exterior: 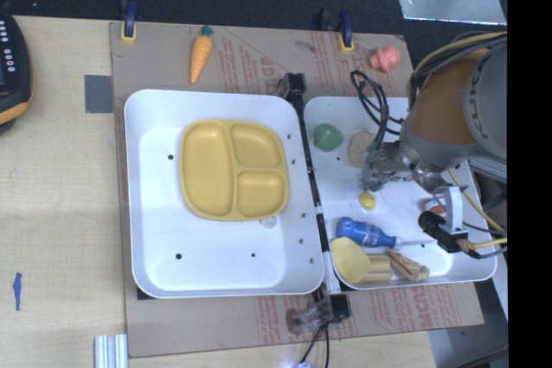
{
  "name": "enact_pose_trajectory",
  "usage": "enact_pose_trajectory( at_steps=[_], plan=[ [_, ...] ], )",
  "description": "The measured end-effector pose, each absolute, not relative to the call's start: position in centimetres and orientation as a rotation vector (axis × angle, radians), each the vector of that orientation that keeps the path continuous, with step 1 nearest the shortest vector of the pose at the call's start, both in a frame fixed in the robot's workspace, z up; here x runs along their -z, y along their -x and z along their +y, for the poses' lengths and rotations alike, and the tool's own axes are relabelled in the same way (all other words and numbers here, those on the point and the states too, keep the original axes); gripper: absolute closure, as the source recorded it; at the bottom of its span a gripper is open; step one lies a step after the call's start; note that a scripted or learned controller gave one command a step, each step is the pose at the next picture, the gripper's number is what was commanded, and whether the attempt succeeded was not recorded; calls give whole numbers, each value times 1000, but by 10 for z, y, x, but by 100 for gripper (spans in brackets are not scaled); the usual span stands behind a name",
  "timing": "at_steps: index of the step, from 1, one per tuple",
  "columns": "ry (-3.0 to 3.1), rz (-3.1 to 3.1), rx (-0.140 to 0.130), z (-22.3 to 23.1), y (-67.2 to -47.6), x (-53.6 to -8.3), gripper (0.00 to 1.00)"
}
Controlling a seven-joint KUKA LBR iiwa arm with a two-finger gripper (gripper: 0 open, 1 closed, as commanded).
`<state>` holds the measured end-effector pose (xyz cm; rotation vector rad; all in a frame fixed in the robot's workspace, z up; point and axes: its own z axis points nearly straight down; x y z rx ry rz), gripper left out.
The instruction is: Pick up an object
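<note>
The right bin (414, 276) holds a green round object (327, 136), a beige lump (360, 147), a small yellow ball (367, 202), a blue bottle-like toy (363, 232), a pale yellow piece (347, 257) and a wooden stick piece (401, 265). My gripper (374, 177) hangs over the middle of this bin, pointing down just above the yellow ball and beside the beige lump. I see nothing lifted in it.
The left bin (155, 263) carries a yellow divided plate (233, 169). Outside the bins, a toy carrot (200, 54) lies at the back left of the board and a pink object (385, 58) at the back right. Black cables (373, 99) loop over the right bin's back.
</note>
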<state>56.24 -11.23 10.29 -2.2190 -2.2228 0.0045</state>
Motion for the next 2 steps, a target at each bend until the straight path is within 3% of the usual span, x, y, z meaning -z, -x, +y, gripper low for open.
enact_pose_trajectory(
  at_steps=[1,2],
  plan=[
    [2218,-2225,-5,-112,-562,-103,0],
    [2209,-2227,-7,-105,-641,-91,0]
  ],
)
